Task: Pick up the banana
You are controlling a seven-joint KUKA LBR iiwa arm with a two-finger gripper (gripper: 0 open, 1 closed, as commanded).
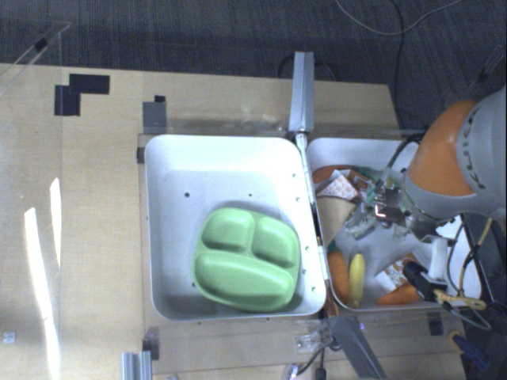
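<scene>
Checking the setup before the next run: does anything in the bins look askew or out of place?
The green divided tray lies upside down and skewed in the left bin. In the right bin, the banana sits amid jumbled clutter, close beside a carrot. Nothing looks spilled or broken.

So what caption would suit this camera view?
Arm's gripper over the right bin, above the banana; green tray in the left.

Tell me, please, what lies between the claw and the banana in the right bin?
In the camera view, bare white bin floor separates the claw from the banana; nothing sits between them.
</scene>
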